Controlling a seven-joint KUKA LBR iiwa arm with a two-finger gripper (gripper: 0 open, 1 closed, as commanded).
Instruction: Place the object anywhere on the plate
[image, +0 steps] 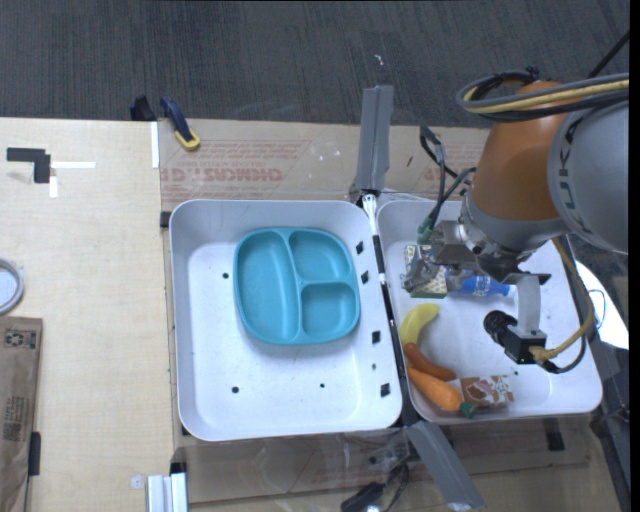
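Nearest the camera, at the front of the right-hand shallow white bin (575, 400), we note a small brown printed packet (487, 391), its print too small to read, and beside it two orange carrot-shaped pieces (430, 377). Just behind them lies a yellow banana-shaped toy (418, 322), its long axis running from near-left to far-right.

The grey arm with the orange band (530, 170) reaches in from the right, and its hand (432, 262) sits low over the bin's far-left part, among a crumpled printed wrapper (428, 280) and a small bottle with a blue label (488, 287). We cannot tell how the hand is set, nor whether it has anything.

The banana lies just nearward of the hand. The light blue three-compartment plastic plate (297, 285) lies to the hand's left in the left-hand white bin (200, 330), across the divide.

Beyond the bins, cardboard (260, 165) on the desk (80, 260) bears reversed red lettering, seemingly "CHEMCENTRAL".
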